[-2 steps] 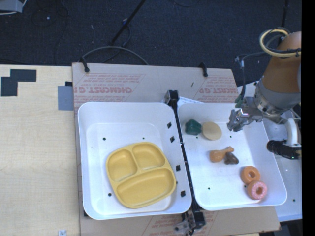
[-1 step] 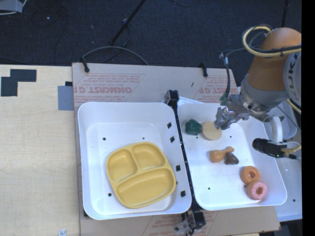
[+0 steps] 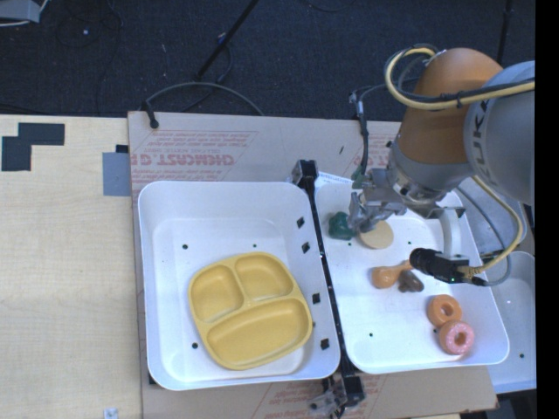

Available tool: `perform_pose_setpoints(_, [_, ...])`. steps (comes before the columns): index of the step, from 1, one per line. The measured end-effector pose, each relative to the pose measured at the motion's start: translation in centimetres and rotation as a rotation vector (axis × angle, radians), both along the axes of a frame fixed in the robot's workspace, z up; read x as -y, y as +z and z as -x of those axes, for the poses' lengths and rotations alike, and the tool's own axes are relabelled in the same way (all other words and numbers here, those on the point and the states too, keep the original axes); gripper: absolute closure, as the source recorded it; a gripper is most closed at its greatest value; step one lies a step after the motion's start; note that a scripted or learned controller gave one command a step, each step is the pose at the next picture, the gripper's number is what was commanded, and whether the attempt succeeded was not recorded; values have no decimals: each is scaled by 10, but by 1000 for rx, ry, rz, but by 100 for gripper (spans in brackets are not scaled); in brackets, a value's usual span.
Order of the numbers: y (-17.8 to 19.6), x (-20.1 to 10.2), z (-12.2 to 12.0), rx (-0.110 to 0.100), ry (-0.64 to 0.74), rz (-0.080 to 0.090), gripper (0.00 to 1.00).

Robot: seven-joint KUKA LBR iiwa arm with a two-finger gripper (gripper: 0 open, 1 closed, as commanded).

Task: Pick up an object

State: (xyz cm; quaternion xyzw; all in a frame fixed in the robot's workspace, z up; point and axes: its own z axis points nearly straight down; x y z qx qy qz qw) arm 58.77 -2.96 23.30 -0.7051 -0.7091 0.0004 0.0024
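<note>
Green toy (image 3: 339,226) lies just left of the gripper (image 3: 362,226) in the right bin (image 3: 489,317), centre-right of frame; whether its jaws are spread cannot be told.

Small dark-green object (image 3: 339,226) in right bin's (image 3: 384,356) upper-left corner, beside tan disc (image 3: 378,235).

Arm (image 3: 472,120): reaches in from 3 o'clock, wrist bent down.
Gripper (image 3: 365,225): points down, toward 9 o'clock of the wrist.
</note>
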Motion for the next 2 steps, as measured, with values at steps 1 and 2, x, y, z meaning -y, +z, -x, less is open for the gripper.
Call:
perform_pose_setpoints(1, [-12, -56, -5, -2, -1, 1, 100])
perform_pose_setpoints(2, [-15, -106, -20, 2, -1, 2, 100])
